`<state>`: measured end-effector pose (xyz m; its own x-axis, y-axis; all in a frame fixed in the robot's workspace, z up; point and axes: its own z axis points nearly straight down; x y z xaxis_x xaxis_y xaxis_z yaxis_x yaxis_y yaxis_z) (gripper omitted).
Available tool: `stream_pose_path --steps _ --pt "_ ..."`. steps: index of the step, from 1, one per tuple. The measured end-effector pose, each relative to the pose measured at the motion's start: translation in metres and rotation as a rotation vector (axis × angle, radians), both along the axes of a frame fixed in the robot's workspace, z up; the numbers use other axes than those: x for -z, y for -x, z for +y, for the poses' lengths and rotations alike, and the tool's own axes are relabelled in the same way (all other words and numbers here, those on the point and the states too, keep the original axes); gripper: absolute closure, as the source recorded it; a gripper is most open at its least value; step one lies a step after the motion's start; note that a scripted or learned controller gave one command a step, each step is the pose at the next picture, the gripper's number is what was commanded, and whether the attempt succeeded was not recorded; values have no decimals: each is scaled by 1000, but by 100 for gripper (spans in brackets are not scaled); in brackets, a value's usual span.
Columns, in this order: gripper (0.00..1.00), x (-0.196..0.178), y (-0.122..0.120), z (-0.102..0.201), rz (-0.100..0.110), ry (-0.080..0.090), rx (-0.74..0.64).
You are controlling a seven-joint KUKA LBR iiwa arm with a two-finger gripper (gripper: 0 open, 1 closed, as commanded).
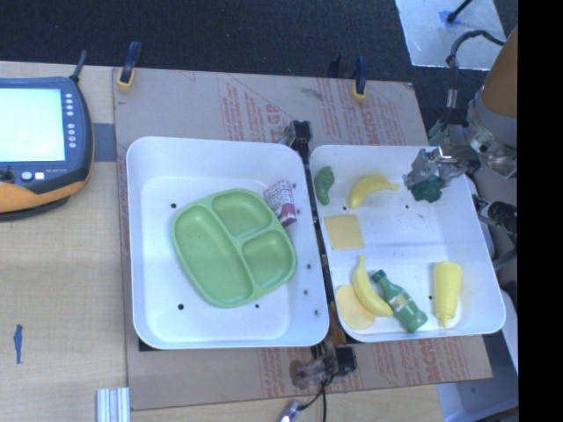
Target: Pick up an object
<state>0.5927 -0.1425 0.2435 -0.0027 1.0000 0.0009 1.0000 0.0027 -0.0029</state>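
Observation:
My gripper (426,176) hangs over the back right corner of the right bin (400,231). Right beneath it is a small dark green thing (429,191); whether it is gripped is unclear. A yellow banana (369,187) lies just left of the gripper, and a small green vegetable (325,184) lies further left. Mid-bin is a flat yellow square (344,231). At the front lie a second banana (369,289), a green bottle (400,302), a pale yellow disc (351,311) and a yellow corn cob (447,293).
The left bin (158,174) holds a green divided plate (233,246) and a small red-and-white can (282,201) by its right wall. A tablet-like pendant (40,139) rests on the bench at far left. Clamps (360,76) hold the board at the back.

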Motion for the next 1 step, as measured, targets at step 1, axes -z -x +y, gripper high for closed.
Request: stream_pose_path --steps 1 --pt "100 8 40 45 2 2 -3"
